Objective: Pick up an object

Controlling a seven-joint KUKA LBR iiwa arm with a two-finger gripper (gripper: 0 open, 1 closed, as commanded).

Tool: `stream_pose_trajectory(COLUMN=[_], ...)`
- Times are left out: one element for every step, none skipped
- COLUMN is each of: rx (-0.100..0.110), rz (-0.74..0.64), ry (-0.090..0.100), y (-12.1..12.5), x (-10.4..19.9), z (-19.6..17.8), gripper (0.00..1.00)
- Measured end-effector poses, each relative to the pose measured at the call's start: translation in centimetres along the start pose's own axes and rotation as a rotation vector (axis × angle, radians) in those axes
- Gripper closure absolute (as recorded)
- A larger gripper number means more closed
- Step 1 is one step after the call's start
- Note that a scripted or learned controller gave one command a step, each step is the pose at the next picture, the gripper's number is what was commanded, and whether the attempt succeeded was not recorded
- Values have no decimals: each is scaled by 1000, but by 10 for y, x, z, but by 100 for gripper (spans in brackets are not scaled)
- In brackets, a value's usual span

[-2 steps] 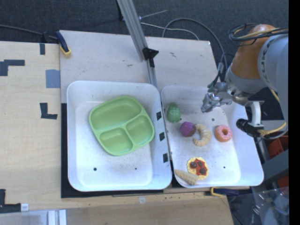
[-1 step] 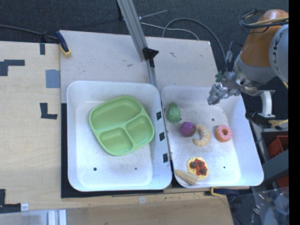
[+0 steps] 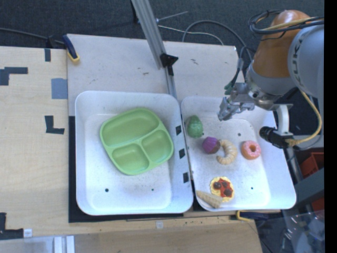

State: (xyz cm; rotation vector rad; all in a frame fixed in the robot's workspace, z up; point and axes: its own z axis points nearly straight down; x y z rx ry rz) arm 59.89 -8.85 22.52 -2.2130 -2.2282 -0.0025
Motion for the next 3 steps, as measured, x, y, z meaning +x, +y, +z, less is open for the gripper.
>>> stream_pose_trajectory(rx=[2, 4, 4], rz=[0, 0, -1], ry=[0, -1, -1], y=[-8, -30, -50], x=[47, 105, 164], z=[-7, -3, 1], gripper=[100, 100, 100])
